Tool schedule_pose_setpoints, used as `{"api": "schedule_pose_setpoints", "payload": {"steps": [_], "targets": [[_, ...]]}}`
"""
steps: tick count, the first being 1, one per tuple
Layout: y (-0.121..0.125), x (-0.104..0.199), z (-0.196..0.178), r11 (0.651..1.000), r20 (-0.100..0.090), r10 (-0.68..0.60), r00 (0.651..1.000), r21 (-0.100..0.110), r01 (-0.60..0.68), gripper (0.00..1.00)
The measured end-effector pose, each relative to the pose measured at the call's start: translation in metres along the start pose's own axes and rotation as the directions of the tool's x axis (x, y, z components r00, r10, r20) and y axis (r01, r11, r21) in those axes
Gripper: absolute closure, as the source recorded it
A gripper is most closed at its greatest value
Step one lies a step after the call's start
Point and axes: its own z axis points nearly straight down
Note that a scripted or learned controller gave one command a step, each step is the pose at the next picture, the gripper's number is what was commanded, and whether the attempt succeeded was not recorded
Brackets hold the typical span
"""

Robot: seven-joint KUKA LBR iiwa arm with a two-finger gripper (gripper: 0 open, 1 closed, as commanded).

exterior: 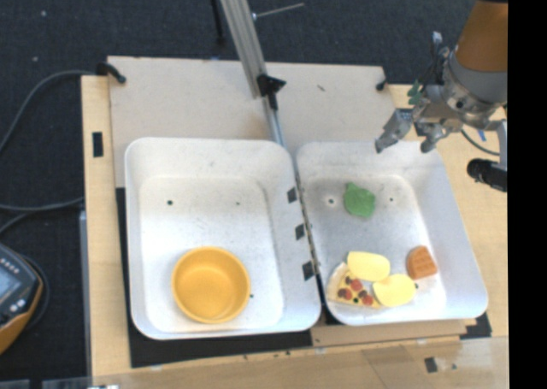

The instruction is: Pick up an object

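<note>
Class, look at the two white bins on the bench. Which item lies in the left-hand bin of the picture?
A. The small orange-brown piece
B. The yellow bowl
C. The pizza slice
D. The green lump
B: the yellow bowl sits alone near the front of the left bin, while the other items lie in the right bin.

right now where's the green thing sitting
In the camera view the green thing lies in the right bin, toward its far end, apart from the yellow pieces and the orange-brown piece nearer the front.

green lump (360, 201), R bin centre, flat
</note>
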Motion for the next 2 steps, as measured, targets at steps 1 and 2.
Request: {"api": "schedule_pose_setpoints", "payload": {"steps": [1, 2], "targets": [[0.0, 0.0, 0.0, 1.0, 0.001, 0.0, 1.0, 0.0, 0.0, 0.0], [0.001, 0.003, 0.043, 1.0, 0.0, 0.001, 1.0, 0.004, -0.001, 0.0]]}}
